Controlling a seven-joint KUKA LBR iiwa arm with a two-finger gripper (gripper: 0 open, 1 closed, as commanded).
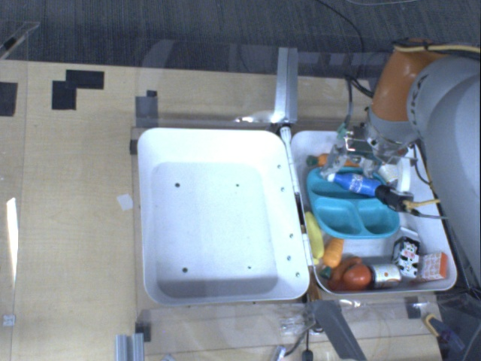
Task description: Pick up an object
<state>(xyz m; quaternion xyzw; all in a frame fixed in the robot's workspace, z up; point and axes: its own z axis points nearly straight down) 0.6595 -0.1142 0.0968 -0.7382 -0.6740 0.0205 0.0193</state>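
Note:
My gripper (352,154) hangs over the back of the right bin (451,277), below the orange wrist band. Just in front of it a blue bottle (356,183) with a pale end lies tilted across the rim of a blue divided tray (359,218). The gripper sits close above the bottle's left end; whether they touch is unclear. Along the bin's front lie a yellow banana (313,236), an orange carrot (333,251), a red tomato (358,276), a silver can (387,274), a black-and-white die (406,253) and a red packet (434,264).
The left bin (150,201) is a shallow white tray beside the right one, parted from it by a metal post (286,89). The grey arm (451,126) covers the right bin's far right side. Cables (421,201) trail near the bottle's dark end.

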